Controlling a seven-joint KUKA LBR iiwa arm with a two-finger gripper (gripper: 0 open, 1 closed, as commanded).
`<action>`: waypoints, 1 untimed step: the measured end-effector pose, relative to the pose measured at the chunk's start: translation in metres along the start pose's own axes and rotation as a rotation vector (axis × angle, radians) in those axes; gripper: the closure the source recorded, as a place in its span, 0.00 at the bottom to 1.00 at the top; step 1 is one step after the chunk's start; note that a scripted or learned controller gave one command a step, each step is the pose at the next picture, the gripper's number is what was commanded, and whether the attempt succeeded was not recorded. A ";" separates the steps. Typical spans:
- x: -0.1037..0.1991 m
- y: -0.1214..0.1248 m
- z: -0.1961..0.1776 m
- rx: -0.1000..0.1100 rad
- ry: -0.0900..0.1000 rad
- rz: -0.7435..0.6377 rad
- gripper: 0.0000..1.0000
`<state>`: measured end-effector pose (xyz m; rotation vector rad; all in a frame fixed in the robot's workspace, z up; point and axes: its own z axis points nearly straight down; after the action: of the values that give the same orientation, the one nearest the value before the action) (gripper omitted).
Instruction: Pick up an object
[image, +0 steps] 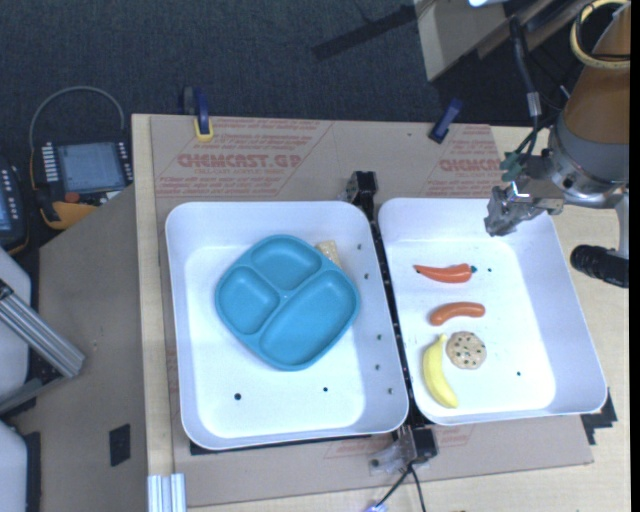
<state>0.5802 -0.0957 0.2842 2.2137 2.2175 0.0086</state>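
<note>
Gripper (502, 222) hangs over the right bin's (560, 330) far edge; its finger state cannot be told. Chili (443, 271), sausage (457, 313), cookie (465, 351) and banana (437, 374) lie mid-bin. In the left bin (195, 330), a blue tray (287, 300) half hides something pale (329, 252).

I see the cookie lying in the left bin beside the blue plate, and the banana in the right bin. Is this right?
Not quite. The camera view shows the cookie in the right bin, touching the banana. The blue plate is in the left bin.
</note>
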 end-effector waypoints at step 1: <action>0.000 0.001 -0.015 0.005 0.000 0.000 1.00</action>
<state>0.5811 -0.0957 0.2996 2.2169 2.2197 0.0038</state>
